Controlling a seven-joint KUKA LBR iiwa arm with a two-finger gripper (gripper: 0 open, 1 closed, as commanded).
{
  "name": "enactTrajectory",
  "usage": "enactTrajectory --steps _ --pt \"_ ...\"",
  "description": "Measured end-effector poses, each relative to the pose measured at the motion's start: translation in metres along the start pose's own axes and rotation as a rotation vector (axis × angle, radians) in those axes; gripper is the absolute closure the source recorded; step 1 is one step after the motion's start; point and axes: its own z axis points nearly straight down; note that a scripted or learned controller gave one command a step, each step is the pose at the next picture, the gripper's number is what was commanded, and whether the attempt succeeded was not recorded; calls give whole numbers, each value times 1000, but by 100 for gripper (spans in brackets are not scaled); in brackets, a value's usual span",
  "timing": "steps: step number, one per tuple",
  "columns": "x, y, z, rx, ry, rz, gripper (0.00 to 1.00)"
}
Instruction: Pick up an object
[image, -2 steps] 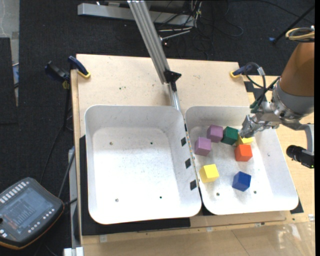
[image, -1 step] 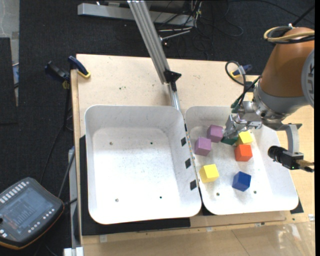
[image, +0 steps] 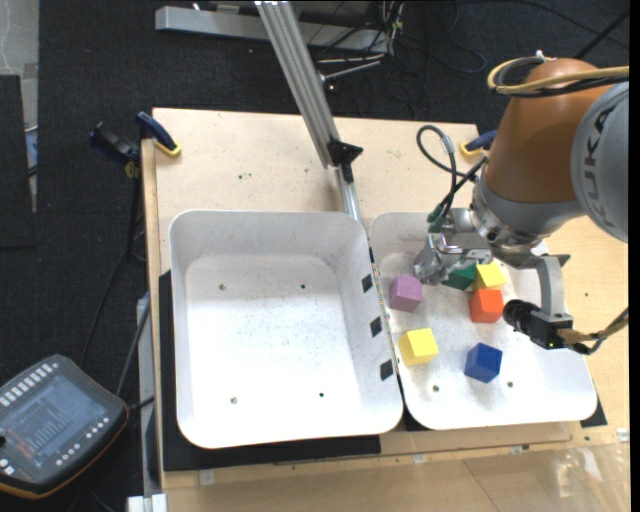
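Camera view:
- Task progress: judged not yet done. No block is seen lifted; all visible blocks rest on the floor of the right bin (image: 560, 405).
- Hand (image: 436, 262): low over the right bin's far left part, close to the divide between the bins. Whether it is apart, together or clamped on anything cannot be told; the wrist and cables cover it.
- Purple block (image: 405, 292): right bin, near its left edge, just beside and in front of the hand. Likely the nearest candidate.
- Green block (image: 461, 277): partly hidden under the arm, just beside the hand on its right.
- Small yellow block (image: 490, 274): touching or almost touching the green one, towards the far edge.
- Orange block (image: 487, 304): just in front of the small yellow block.
- Yellow block (image: 419, 345): near the left edge, midway towards the front.
- Blue block (image: 482, 362): middle of the bin, towards the front, apart from the others.
- Left bin (image: 190, 240): holds no blocks.
- Obstructions: green, small yellow and orange blocks sit crowded together beneath the wrist; a clean grip there looks harder than on the purple block.
- Remaining: close on one block and raise it.
- Surroundings: metal pole (image: 305, 85) slanting over the surface's far edge; control pendant (image: 50, 425) off the front left corner.
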Motion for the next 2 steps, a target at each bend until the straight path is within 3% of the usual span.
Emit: enactTrajectory --steps 2 --pt "98 -7 13 2 -1 1 100"
